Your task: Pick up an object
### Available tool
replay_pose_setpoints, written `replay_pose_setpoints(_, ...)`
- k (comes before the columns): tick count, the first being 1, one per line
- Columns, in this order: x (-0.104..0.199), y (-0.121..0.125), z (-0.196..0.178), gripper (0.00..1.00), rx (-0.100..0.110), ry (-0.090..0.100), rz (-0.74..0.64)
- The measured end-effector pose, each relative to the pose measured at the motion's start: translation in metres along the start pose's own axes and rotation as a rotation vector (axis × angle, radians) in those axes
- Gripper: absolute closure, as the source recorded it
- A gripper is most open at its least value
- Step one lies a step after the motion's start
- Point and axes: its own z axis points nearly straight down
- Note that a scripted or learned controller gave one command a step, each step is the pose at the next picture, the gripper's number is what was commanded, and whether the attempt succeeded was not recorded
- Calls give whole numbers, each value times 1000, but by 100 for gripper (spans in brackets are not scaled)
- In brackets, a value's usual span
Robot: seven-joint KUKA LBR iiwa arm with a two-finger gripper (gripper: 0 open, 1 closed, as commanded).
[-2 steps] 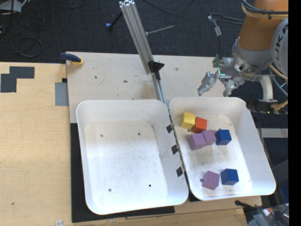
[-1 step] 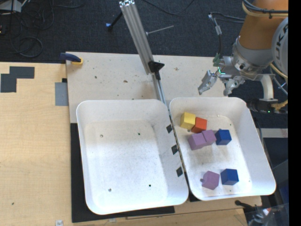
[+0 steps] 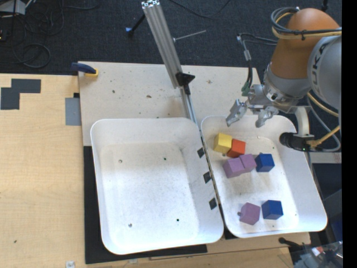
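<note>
Pincer (image 3: 250,114) open, above yellow block (image 3: 223,143), apart.

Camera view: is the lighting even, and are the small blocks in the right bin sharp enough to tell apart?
In the camera view the light is soft and even, with only faint shadows under the blocks; the white right bin looks bright but not blown out; the yellow cube, orange cube and lower blue cube have slightly soft edges but distinct colours; the two-finger gripper looks a little blurred.

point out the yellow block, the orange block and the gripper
yellow block (image 3: 223,143), camera view, on its top face
orange block (image 3: 238,147), camera view, on its top face
gripper (image 3: 251,115), camera view, midway between its fingertips
</note>
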Motion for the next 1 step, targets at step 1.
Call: replay_pose_setpoints(1,-8,3,59,0,1,-1,-1)
